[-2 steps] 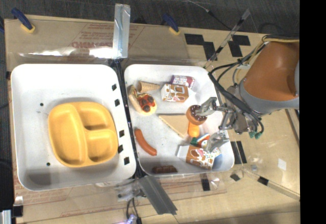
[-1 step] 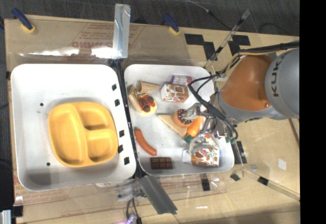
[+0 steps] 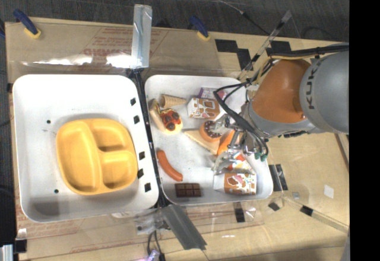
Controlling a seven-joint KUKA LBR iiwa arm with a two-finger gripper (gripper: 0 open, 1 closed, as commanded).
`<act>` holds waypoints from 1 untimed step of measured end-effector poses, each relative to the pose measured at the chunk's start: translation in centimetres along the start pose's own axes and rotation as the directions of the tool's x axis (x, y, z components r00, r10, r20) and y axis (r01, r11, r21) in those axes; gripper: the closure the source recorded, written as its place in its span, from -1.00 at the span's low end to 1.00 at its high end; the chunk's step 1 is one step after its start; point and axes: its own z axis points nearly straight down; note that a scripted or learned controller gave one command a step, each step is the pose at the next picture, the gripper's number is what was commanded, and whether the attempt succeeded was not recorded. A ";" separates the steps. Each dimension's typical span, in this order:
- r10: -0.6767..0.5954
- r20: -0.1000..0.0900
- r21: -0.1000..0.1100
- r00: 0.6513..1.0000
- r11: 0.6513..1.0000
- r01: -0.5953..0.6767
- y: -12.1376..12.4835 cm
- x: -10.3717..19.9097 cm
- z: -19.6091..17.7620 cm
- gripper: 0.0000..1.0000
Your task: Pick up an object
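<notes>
Pincer (image 3: 228, 156), grip state impossible to tell under cables, is hanging low in the right bin (image 3: 178, 85), right of the sausage (image 3: 169, 165), just above the printed snack box (image 3: 240, 182) and beside the orange carrot (image 3: 224, 142).

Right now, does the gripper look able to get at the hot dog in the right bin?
Probably yes. The hot dog lies bare on the bin floor, apart from its neighbours, and the gripper hovers just to its right.
</notes>
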 end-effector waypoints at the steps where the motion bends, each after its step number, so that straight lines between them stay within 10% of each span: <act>1: 0.173 -0.001 0.000 0.985 0.985 -0.173 1.4 -1.2 0.1 -1.00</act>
